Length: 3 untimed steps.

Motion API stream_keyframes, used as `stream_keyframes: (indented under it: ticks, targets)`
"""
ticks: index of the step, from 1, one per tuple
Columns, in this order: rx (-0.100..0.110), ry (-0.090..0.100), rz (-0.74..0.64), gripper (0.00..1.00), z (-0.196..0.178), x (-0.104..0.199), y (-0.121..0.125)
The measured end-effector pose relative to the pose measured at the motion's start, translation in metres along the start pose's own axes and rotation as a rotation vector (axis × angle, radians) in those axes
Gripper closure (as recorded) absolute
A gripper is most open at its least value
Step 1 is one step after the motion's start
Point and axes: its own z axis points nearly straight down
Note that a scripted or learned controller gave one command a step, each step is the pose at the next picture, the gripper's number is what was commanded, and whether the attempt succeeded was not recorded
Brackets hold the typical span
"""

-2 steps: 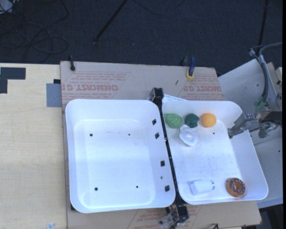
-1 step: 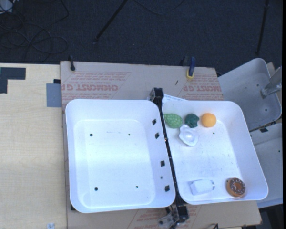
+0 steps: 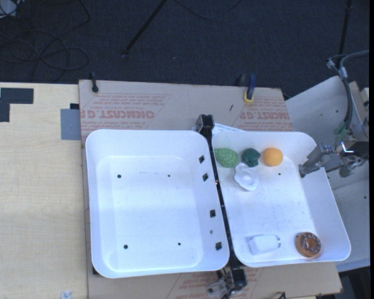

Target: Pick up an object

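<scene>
Hanging at the right-hand rim of the right bin [image 3: 324,229], the fingers [image 3: 310,162] are too small and too far to the side for me to say whether they are parted or closed, and I can make out nothing between them. Every candidate lies away from them, inside that bin. The orange ball [image 3: 272,157] is the nearest, off to their left as the camera sees it and a touch farther back. The dark green ball [image 3: 250,157] is just beyond it, and the pale green lump [image 3: 226,157] is beyond that, close to the divider. A crumpled white piece [image 3: 246,179] lies just in front of the two green things. The brown ring [image 3: 308,245] sits well apart, towards the front corner, with a flat white block [image 3: 263,243] beside it. My worry is the row at the back. The balls look ready to roll, so a descent slightly off centre would likely nudge the orange one into its dark green neighbour or against the bin wall, and the fingers would close on air. The white pieces are hard to read against the white floor and look low, so a grab there could scrape the bin and skid off. The ring is so near the front rim that the fingers might strike the wall first. The left bin [image 3: 100,148] has no part in this.
</scene>
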Motion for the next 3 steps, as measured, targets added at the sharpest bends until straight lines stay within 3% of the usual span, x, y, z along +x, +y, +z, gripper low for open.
stream_keyframes:
  ticks: [1, 2, 3]
  targets:
    - [-0.031, -0.007, 0.000, 0.00, -0.149, -0.017, -0.003]
    - [0.001, 0.001, 0.000, 0.00, 0.006, -0.005, -0.001]
    - [-0.027, -0.006, -0.001, 0.00, -0.118, -0.020, -0.002]
